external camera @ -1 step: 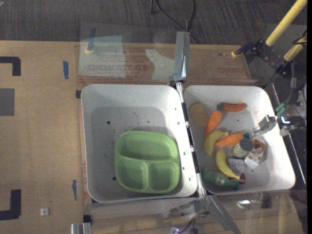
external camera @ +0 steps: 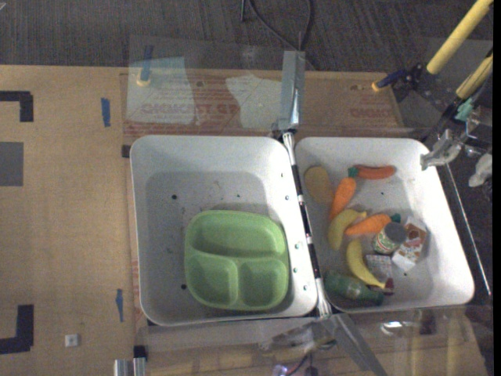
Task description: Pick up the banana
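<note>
A yellow banana (external camera: 358, 263) lies in the right bin (external camera: 450, 233), near its front, curving toward a green bottle (external camera: 352, 288). A second yellow banana-like piece (external camera: 340, 227) rests just above it, between two orange carrots (external camera: 342, 197) (external camera: 368, 225). A small can (external camera: 387, 238) stands right of the banana, touching it. My gripper (external camera: 445, 149) appears as grey metal parts at the right bin's far right corner, well away from the banana and above the rim. Nothing shows between it and the bin's contents.
The left bin (external camera: 156, 210) holds a green divided plate (external camera: 235, 258). In the right bin there are also a reddish-orange piece (external camera: 374, 171), a tan round item (external camera: 318, 182) and a small packet (external camera: 412, 245). Yellow-handled tools (external camera: 458, 34) lean at the upper right.
</note>
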`<state>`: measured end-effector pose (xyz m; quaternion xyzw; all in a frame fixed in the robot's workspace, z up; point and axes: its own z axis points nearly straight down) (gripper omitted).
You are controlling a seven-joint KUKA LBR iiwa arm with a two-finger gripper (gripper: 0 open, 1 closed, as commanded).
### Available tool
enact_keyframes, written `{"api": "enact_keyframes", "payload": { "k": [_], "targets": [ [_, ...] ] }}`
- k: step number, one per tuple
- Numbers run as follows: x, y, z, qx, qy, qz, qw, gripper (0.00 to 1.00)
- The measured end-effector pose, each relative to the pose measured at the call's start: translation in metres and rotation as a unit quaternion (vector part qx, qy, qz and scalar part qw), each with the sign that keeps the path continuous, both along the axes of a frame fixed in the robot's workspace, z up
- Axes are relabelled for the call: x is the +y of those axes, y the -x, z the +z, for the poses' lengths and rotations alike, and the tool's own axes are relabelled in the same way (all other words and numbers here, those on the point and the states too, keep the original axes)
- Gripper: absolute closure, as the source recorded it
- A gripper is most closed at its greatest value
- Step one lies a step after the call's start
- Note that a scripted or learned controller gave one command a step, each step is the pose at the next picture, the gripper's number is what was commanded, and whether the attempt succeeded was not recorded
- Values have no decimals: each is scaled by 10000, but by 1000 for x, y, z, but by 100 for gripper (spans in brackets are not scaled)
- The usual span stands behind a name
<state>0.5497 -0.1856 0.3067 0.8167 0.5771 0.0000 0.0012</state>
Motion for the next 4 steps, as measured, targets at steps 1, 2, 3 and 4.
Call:
{"api": "enact_keyframes", "payload": {
  "k": [1,2,3,4],
  "targets": [
    [30,22,-169,8,-12,-70,10000,0],
    [58,48,-196,-272,88,398,9988,0],
    [80,55,-203,-233,144,1875,9819,0],
    [82,60,-211,-161,88,1846,9826,0]
  ]
}}
